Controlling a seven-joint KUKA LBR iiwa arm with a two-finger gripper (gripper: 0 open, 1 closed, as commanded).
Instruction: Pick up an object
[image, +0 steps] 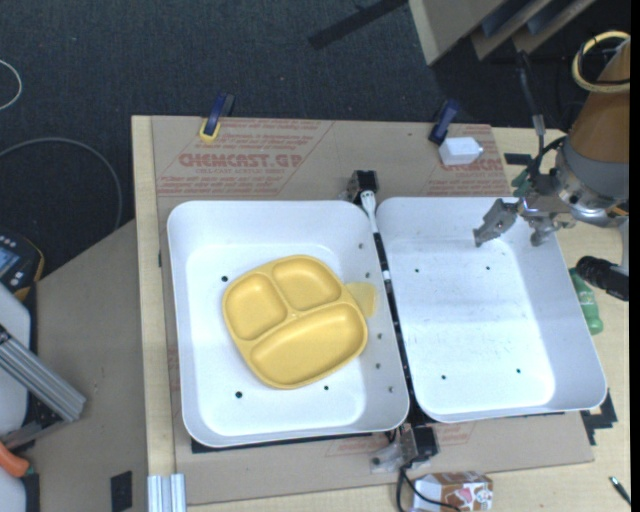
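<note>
Two white bins (480, 330), one yellow tray (295, 320).

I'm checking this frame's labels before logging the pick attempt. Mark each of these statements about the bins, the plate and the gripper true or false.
1. The yellow divided plate lies in the left bin. True.
2. The plate has three compartments. True.
3. The gripper holds the plate. False: it hangs over the right bin's far edge, apart from the plate, with nothing between its jaws.
4. The plate lies upside down. False: its compartments face up.
5. The arm's orange band shows at the upper right. True.
</note>
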